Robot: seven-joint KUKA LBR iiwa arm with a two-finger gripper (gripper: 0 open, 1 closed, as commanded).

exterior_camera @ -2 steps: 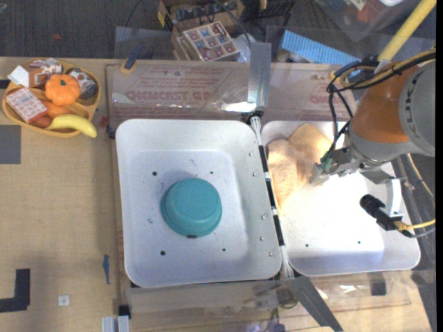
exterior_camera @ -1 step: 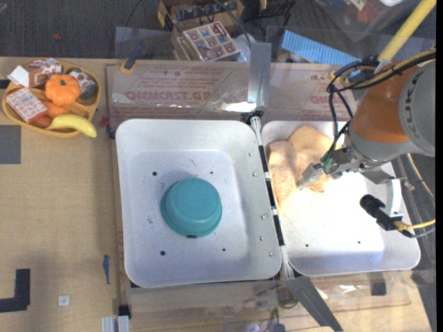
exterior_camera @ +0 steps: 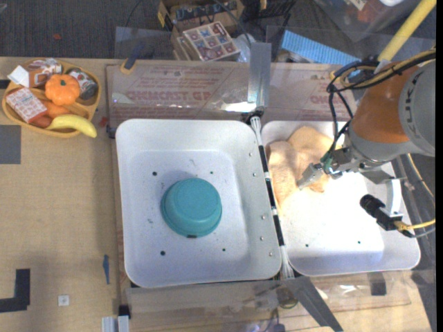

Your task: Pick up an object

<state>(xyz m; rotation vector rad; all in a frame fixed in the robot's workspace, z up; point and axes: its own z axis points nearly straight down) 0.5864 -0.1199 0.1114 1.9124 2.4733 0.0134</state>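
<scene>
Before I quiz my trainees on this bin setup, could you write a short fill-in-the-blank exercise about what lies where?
1. The round teal plastic bowl lies upside down in the ____ white bin.
2. The end effector of the grey and orange arm is over the ____ white bin.
3. The crumpled tan cloth lies at that bin's ____ left corner.
4. On the bench outside the bins, a dish holds a yellow ____ and a small orange pumpkin.

Missing words: left; right; far; banana
</scene>
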